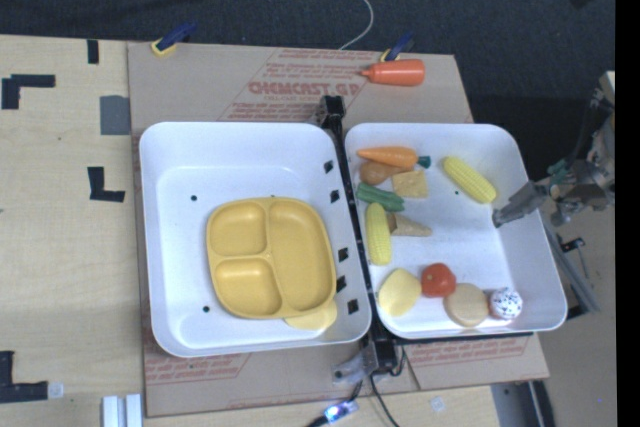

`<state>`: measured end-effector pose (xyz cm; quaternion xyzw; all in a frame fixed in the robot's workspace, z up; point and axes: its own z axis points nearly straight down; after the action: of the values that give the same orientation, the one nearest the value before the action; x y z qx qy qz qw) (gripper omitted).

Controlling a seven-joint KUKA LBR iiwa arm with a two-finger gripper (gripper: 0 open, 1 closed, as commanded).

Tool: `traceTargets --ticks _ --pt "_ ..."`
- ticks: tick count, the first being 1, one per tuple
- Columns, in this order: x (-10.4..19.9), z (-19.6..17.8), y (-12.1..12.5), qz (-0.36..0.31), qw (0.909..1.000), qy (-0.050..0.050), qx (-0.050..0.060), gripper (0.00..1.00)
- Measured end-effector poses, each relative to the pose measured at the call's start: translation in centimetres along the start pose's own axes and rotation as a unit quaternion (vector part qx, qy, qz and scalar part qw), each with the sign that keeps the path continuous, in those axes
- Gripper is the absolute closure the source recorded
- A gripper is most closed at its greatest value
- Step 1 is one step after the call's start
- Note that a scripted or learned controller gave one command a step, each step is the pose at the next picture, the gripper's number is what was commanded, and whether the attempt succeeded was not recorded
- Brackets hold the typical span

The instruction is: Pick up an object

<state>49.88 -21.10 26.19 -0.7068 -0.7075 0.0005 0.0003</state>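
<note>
Two shallow white bins are sitting side by side on the bench. One big yellow plastic plate with three sections is lying in the left bin, close to that bin's near edge, with a pale yellow piece peeking out from under its near right corner.

Lots of toy foods are lying in the right bin. An orange toy carrot is resting by the far left corner, with a brown lump and a tan wedge just beside it. A yellow toy corn cob is lying tilted toward the far right corner. A green pod and a second yellow corn are sitting along the left wall. Near the front edge, a yellow lemon shape, a red tomato, a round tan bun and a white dotted ball are lying in a row.

Another orange carrot is lying on the cardboard sheet past the bins' far edge.

The grey hand is reaching over the right bin's right wall, not touching any toy. I cannot tell if it is opened or closed.
</note>
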Motion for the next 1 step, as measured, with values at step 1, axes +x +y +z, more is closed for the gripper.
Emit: traceTargets --ticks 1 --pt "0.52 6.35 0.19 0.000 1.0000 0.001 0.003 0.00"
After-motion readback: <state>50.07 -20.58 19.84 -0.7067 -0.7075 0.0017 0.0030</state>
